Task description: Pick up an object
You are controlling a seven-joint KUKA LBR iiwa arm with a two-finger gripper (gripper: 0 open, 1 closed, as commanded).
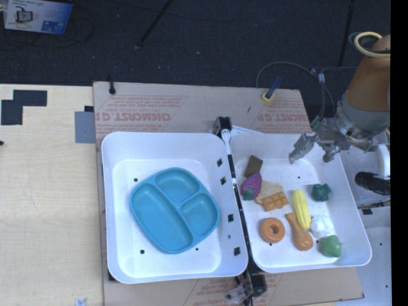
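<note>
My gripper (312, 156) hangs open over the back right part of the right bin (357, 234), with nothing between its fingers. Below and in front of it lie several toy foods. A dark green broccoli piece (320, 192) is nearest, just in front of the gripper. Farther forward are a yellow corn cob (301, 208), an orange waffle piece (275, 201), purple grapes (252, 185) and a brown block (254, 165). A glazed donut (273, 230), a tan drumstick (299, 233), a white lump (322, 224) and a green piece (330, 246) lie toward the front.
The left bin (118, 171) holds a blue divided plate (174, 209). A black-clipped divider (233, 196) runs between the two bins. Cables (287, 69) loop behind the right bin, near the arm's grey and orange body (370, 88).
</note>
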